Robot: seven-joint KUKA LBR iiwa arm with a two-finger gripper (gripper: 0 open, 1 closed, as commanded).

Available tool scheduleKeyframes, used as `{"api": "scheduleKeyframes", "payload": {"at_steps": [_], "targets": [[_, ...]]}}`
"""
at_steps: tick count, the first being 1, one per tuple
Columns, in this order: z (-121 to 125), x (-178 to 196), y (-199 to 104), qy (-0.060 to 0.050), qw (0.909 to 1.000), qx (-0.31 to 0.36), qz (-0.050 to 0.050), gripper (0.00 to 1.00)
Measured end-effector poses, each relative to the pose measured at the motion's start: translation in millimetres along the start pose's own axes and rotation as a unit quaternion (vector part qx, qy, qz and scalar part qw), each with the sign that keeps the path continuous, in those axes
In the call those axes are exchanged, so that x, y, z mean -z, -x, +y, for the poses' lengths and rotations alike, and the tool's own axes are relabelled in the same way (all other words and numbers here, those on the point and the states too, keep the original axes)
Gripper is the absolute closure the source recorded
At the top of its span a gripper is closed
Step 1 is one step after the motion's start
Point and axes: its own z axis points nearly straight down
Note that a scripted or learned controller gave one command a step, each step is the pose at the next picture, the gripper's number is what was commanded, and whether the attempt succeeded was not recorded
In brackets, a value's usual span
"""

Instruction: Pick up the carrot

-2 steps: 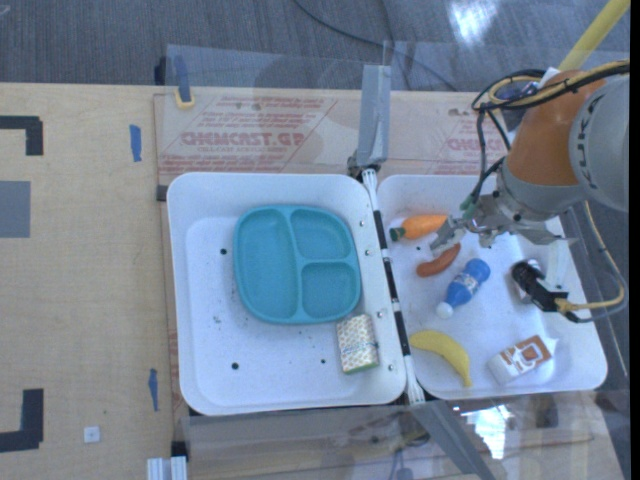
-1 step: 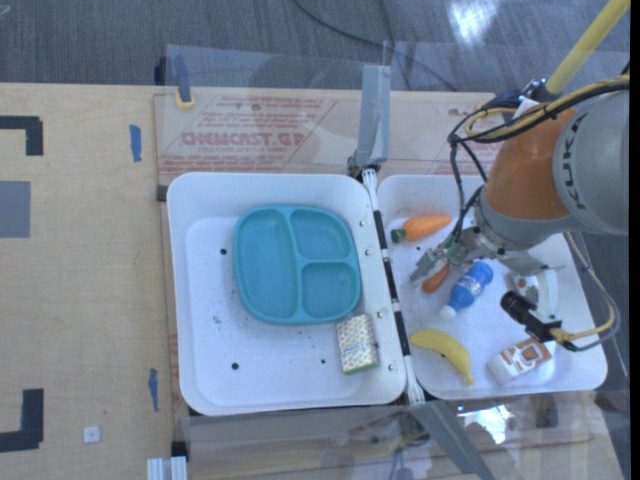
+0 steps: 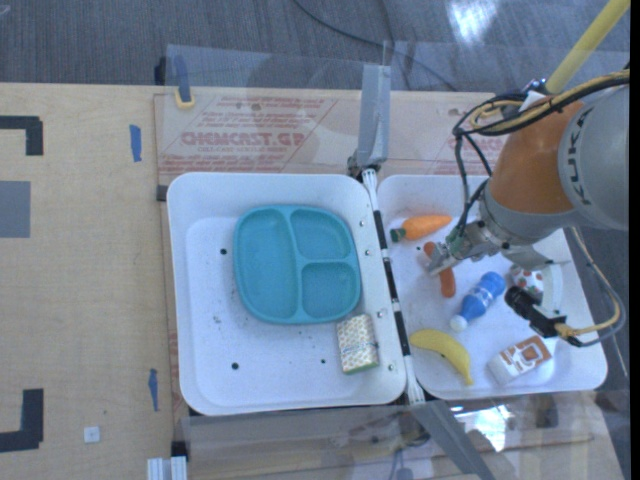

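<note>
The carrot, orange with a green stub at its left end, lies near the back left of the right bin. My gripper hangs just in front of the carrot and slightly right of its middle, low over the bin floor. Nothing shows in its grasp. The grey arm with the orange band comes in from the right and covers the bin's back right part.
In the right bin, a small red sausage lies just below the gripper, with a blue bottle, a banana and a small carton nearby. The left bin holds a teal divided plate and a sponge.
</note>
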Motion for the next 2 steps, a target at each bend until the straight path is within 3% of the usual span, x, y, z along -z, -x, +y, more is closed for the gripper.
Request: {"api": "scheduleKeyframes", "payload": {"at_steps": [1,2], "targets": [[56.8,84.1,-21.1,-0.006,0.9921,-0.125,0.000,1.00],[86.7,121.3,-50.0,-0.004,0.9997,0.024,0.001,1.00]]}}
